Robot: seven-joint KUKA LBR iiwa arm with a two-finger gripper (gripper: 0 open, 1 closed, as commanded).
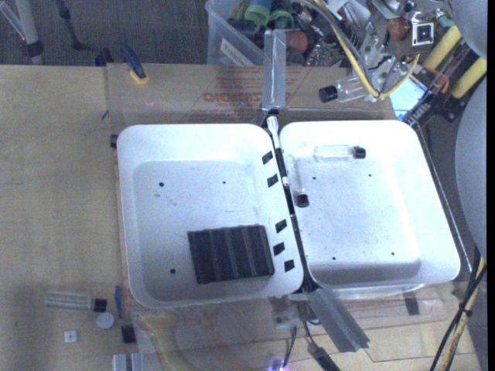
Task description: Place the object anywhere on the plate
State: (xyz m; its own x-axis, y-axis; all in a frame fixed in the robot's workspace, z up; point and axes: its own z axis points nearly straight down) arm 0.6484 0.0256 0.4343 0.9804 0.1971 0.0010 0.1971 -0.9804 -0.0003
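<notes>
A dark ridged rectangular plate (230,253) lies flat in the left bin (139,207), near its front wall. In the right bin (433,246) a clear vial with a black cap (338,153) lies on its side close to the back wall. A second small clear vial with a black cap (297,192) rests against the divider between the bins. My gripper (377,74) hangs above the back edge of the right bin, tangled in yellow cable. Another clear vial (342,92) shows just under it; whether it is held is unclear.
A clear crate of mixed clutter (255,14) stands behind the bins. Loose vials and small parts (73,301) lie on the bench at the front left. A blue-and-yellow clamp (135,66) sits at the back left. Black tabs line the divider (277,207).
</notes>
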